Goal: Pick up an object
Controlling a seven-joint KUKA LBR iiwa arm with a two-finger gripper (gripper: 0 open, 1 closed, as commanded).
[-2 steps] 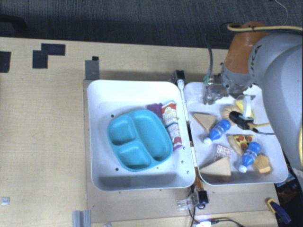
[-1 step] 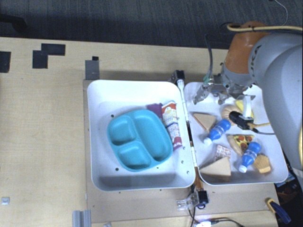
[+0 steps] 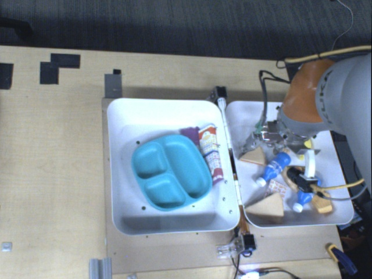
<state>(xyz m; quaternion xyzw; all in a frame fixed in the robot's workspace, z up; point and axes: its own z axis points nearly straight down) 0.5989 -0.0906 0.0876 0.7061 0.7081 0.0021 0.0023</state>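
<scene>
My gripper [image 3: 263, 136] hangs low over the back left part of the right bin [image 3: 237, 121], at the end of the grey arm with the orange band [image 3: 305, 95]. Just below it lies a tan wooden wedge [image 3: 252, 156], with a blue bottle [image 3: 276, 166] to that wedge's right. I see nothing held in the gripper. A second tan wedge [image 3: 268, 205] sits near the bin's front, with a small blue-and-white bottle [image 3: 302, 201] and a tan block [image 3: 323, 207] to its right. A crumpled wrapper [image 3: 278, 186] lies between the bottle and the front wedge.
The left bin [image 3: 119, 156] holds a blue divided plate [image 3: 171, 170], a red-and-white tube [image 3: 210, 153] along its right wall and a purple item [image 3: 190, 134] behind the plate. A white tube [image 3: 310, 164] stands under the arm.
</scene>
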